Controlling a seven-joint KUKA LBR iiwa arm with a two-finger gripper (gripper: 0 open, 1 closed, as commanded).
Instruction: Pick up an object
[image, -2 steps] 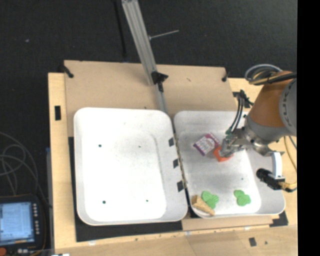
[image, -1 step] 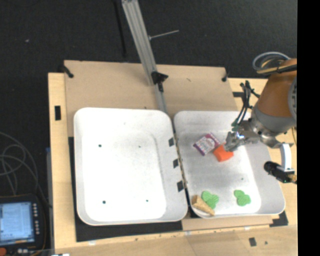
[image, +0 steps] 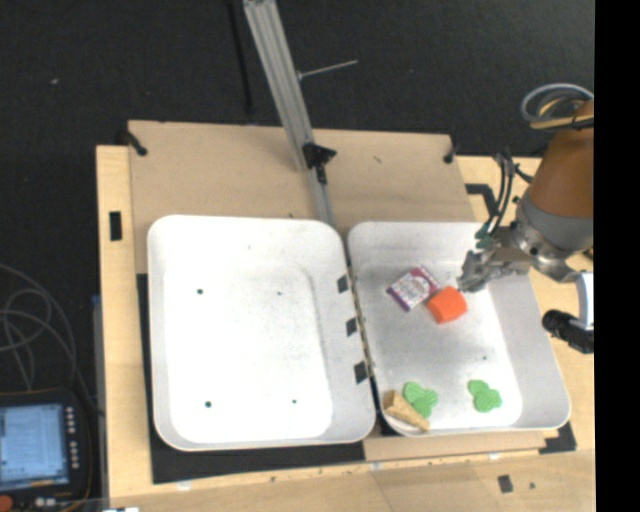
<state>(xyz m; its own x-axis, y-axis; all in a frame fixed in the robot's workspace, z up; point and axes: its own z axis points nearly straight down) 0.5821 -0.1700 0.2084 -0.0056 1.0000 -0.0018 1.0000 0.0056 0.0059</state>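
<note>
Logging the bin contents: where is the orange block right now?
The orange block lies in the right bin, upper middle, beside the purple-and-white packet and just below-left of the gripper.

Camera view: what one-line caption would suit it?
Gripper poised beside an orange block in the right bin.

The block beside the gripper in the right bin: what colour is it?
Orange; the block shows clearly in the camera view, right bin.
</note>
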